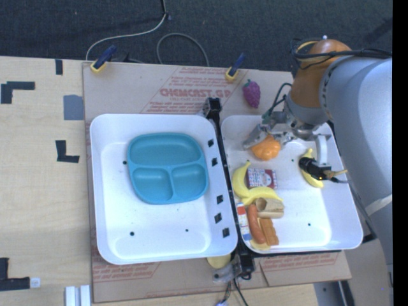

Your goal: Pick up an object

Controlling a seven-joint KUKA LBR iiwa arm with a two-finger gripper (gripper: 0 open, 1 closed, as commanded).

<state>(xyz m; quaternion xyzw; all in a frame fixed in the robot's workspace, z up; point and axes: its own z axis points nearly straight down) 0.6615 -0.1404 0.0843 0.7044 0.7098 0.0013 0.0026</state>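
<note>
Where gripper [268, 139] sits in right bin [341, 225]; touching orange [266, 149].

Red printed lettering runs across the brown cardboard sheet [185, 88] under my two bins; it looks like "CHICKASAW" but is too blurred for me to read surely. The small red-and-white labelled packet [261, 178] carries print too small to read.

The two white bins [108, 171] look like smooth, shiny plastic. The blue divided plate [169, 167] in the left bin is smooth plastic with a soft shine. The bins sit on a brown cardboard sheet [166, 88], dull and papery. The worktop [38, 171] looks like pale wood. The arm [357, 94] is smooth grey, with a glossy orange band [312, 75].
</note>
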